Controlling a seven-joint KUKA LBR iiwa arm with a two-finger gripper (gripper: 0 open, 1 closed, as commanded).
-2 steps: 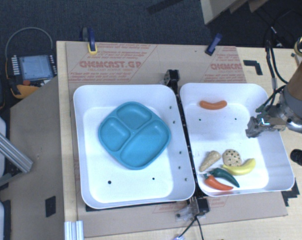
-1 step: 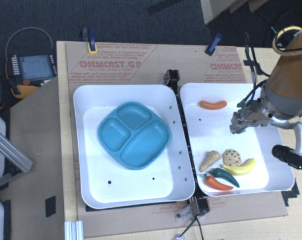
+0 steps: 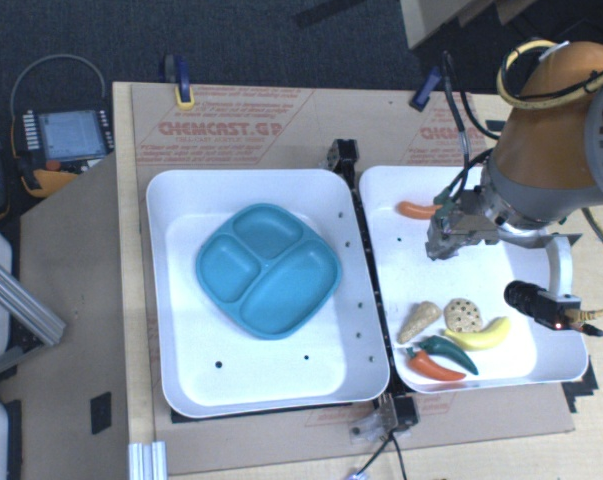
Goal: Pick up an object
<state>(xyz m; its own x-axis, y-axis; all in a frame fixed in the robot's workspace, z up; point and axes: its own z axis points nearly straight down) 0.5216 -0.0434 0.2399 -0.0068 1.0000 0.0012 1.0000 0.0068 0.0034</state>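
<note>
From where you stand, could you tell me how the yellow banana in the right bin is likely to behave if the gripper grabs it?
The banana looks smooth and glossy, so it may slip. Its curve could let it rock or spin when nudged. It touches the cookie, which would probably shift too.

A blue divided plate (image 3: 269,268) lies in the left bin (image 3: 171,298). In the right bin (image 3: 401,183), the claw (image 3: 443,240) hovers; at its ten o'clock, a carrot (image 3: 414,209); at six o'clock, a cookie (image 3: 463,314) and banana (image 3: 484,335).

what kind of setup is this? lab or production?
Likely a research lab grasping rig: two white bins on a protected bench, toy food such as a banana beside a blue divided plate, and loose cables with a small monitor nearby.
</note>
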